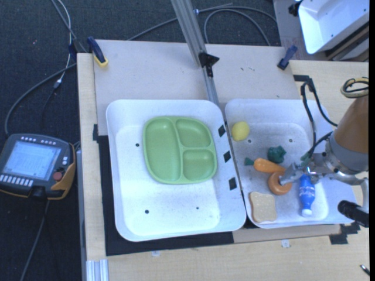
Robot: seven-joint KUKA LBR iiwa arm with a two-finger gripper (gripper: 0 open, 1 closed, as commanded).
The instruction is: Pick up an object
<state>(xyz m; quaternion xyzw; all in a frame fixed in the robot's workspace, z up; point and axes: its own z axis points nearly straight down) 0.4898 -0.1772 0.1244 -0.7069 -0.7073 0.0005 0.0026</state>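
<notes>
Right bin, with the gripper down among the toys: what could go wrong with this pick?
The gripper sits between the orange ring and the blue bottle, so it may nudge one while closing on the other. The carrot and bread slice lie close by and could get shoved.

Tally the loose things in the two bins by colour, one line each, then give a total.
Green: 2, the divided plate and a small toy
Yellow: 1, the lemon
Orange: 2, the carrot and a ring
Tan: 1, the bread slice
Blue: 1, the bottle
Total: 7
</notes>
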